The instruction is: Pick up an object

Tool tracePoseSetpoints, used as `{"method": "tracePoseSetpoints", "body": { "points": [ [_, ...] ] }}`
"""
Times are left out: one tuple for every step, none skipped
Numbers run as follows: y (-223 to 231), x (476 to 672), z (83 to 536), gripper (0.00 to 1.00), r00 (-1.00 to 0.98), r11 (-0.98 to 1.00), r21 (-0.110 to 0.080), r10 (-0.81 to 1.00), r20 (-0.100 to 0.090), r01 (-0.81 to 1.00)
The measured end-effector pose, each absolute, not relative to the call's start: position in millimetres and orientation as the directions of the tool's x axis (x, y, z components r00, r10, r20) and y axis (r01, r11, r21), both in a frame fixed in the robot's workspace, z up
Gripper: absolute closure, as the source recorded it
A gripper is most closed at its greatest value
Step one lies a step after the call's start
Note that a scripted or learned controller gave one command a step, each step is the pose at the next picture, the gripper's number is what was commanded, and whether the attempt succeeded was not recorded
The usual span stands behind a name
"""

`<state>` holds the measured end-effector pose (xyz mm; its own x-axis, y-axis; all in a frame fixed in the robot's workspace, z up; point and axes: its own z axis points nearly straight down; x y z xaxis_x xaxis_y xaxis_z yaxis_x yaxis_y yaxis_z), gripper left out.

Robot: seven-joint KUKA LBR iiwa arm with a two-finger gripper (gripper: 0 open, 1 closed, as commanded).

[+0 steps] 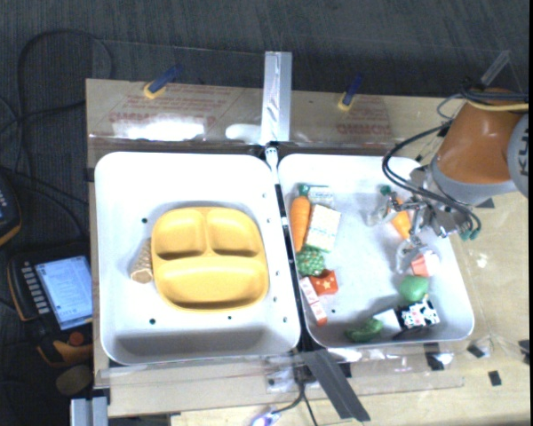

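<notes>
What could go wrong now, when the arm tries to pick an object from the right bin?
1. The gripper hangs over a tight cluster: a small orange piece, a red and white item and a green ball. It may grip two things or push one away.
2. These lie near the right bin's right wall, so the wall could block the approach.

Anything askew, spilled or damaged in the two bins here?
Nothing looks spilled or broken. The yellow tray sits flat in the left bin, with a cone lying at its left edge. The right bin holds loose toys, including a carrot along its left wall, an ordinary jumble.
</notes>
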<state>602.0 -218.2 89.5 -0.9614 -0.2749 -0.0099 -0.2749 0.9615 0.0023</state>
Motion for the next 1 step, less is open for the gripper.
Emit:
{"method": "tracePoseSetpoints", "body": {
  "points": [
    [-171.9, 609.7, 90.1, 0.00, -0.958, 0.958, -0.005, -0.288, -0.012, -0.287]
  ]
}}
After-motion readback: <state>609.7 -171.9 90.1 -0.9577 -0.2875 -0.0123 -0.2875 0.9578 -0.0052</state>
